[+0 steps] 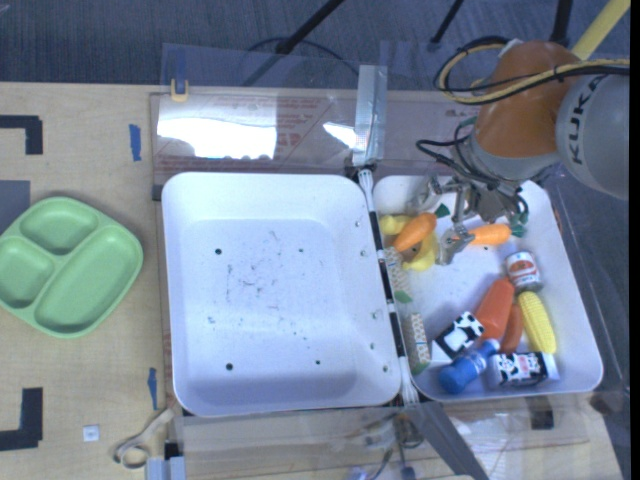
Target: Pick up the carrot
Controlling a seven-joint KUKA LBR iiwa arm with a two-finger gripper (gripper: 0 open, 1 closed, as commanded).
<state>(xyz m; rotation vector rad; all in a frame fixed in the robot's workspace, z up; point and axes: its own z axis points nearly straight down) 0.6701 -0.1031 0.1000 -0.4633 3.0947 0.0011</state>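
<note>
Orange carrot [488, 235], green-tipped, lies beside the jaws; their spread cannot be told

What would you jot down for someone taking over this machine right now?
Claw: low in the right bin, near its far end; whether it is open or shut cannot be told.
Carrot: small, orange with a green tip, lying beside the claw on the bin floor, seemingly not lifted.
Done: the arm has reached the carrot's spot.
Left: grip it and raise it clear of the other toy foods.

Carrot [489, 234]: small, orange, green-tipped, lying roughly horizontal near right bin's back wall.
</note>
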